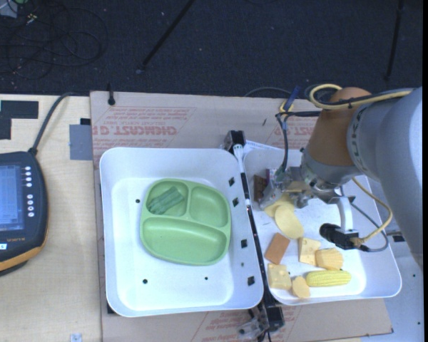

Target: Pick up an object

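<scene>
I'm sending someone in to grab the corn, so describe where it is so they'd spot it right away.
Look in the right-hand white bin, the one with the loose play food. The corn cob lies flat near that bin's front edge, below a yellow block. It is the only long, bumpy yellow piece with pale green ends.

Toy foods lay in right bin (385, 280): corn cob (328, 278), orange block (277, 248), pale yellow slice (289, 221), cheese pieces (309, 251).

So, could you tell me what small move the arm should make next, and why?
Probably lower the gripper a little onto the pale yellow rounded food piece just below it in the right white bin. It sits low over that bin's upper left, with nothing visibly between its fingers.
</scene>
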Controlling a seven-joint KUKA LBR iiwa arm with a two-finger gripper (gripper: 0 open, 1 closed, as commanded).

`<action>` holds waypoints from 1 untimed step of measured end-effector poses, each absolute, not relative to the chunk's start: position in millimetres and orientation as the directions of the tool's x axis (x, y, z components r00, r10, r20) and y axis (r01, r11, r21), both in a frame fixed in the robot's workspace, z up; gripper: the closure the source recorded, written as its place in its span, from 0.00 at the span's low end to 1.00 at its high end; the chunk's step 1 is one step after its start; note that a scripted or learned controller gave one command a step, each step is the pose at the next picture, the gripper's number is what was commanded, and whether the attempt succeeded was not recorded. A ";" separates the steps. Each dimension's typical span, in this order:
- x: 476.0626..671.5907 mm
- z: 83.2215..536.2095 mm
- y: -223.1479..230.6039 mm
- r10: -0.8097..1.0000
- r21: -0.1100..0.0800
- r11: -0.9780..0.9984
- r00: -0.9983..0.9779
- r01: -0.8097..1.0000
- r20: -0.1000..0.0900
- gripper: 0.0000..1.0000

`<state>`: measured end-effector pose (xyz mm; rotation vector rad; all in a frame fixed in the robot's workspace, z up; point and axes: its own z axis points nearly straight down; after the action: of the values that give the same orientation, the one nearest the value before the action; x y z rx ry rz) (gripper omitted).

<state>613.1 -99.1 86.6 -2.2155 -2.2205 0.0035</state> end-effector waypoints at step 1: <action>560.8 87.7 -87.0 1.000 0.000 -0.004 0.004 1.000 0.000 0.00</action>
<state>560.8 -87.0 87.7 -2.2260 -2.2170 -0.0007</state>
